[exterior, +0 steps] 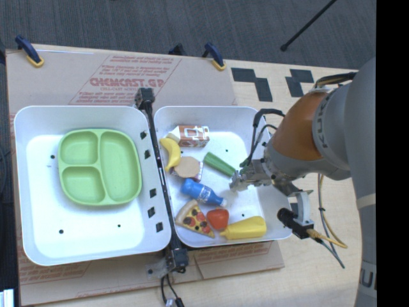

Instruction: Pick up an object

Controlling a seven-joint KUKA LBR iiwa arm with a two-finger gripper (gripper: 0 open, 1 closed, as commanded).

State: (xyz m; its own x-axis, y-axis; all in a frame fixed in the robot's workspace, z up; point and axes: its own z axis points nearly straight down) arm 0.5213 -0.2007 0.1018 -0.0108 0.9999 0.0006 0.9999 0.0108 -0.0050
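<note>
Seen from above at a slant, the bench carries two shallow white bins side by side on brown cardboard. The left bin point(38, 235) holds a pale green plate point(100, 166) with three compartments, lying flat near its middle. The right bin point(214, 115) holds the loose objects: a small carton point(193, 135) near the far wall, a banana point(170, 152) just left of it, a round tan cookie-like piece point(188, 167) touching the banana's lower end, a green stick-shaped piece point(220, 164) lying at a slant toward the middle, a blue bottle point(201, 191) below the tan piece, a pizza slice point(195, 219) near the front wall, a red tomato-like ball point(218, 219) touching the slice, and a yellow wedge point(245, 228) along the front right corner. The arm point(307, 133) reaches in from the right, its orange band above the bin's right wall. The gripper point(238, 181) sits low inside the right bin by its right side, just right of the green stick's lower end and right of the blue bottle, above the yellow wedge. Nothing is visibly between its tips, and how wide it stands cannot be told from this angle.
</note>
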